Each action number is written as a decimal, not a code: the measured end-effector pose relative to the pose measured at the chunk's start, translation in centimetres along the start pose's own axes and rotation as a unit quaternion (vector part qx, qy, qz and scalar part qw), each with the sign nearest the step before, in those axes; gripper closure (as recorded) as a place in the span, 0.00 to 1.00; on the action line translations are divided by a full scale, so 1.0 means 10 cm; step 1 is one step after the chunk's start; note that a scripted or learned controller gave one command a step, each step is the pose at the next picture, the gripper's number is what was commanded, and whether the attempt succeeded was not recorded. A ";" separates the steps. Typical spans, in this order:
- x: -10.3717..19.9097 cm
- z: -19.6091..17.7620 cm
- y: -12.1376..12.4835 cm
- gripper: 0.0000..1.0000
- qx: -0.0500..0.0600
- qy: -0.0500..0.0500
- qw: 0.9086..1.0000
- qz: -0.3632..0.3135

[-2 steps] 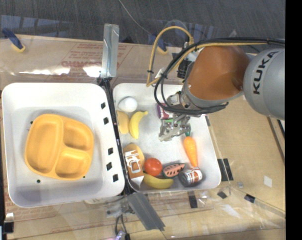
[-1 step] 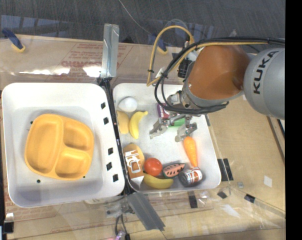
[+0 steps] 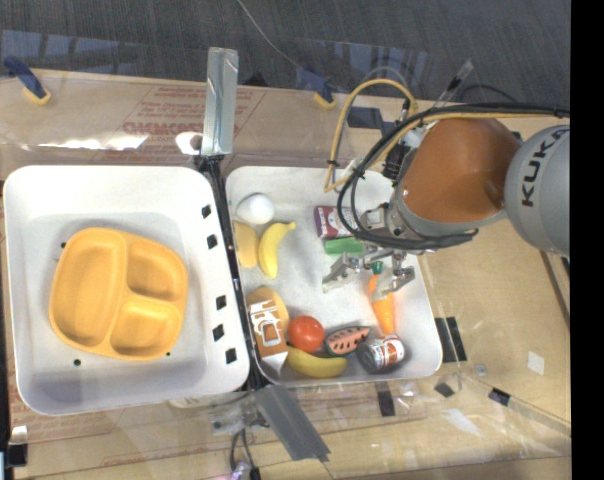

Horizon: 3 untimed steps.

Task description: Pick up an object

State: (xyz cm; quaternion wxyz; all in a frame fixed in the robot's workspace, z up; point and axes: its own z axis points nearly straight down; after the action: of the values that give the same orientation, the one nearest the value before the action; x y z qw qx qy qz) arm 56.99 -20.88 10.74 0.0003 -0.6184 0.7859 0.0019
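Hand (image 3: 367, 273) partly hides carrot (image 3: 383, 311); finger state unclear.

this is a robotics lab test cell, not a home or kitchen. a grey industrial arm (image 3: 542, 183) with bundled cables (image 3: 367, 168) reaches over two white bins (image 3: 22, 268) set on a cardboard-covered bench (image 3: 112, 108) held down with tape. in the bin nearer the arm lies toy food, and beyond the bench is dark carpet (image 3: 102, 8).
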 end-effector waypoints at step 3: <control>-0.77 -0.78 -0.63 1.00 0.004 0.000 1.000 -0.019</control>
State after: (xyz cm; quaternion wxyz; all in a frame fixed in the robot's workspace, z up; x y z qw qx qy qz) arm 64.95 -14.93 18.52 0.0025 -0.6336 0.7737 -0.0016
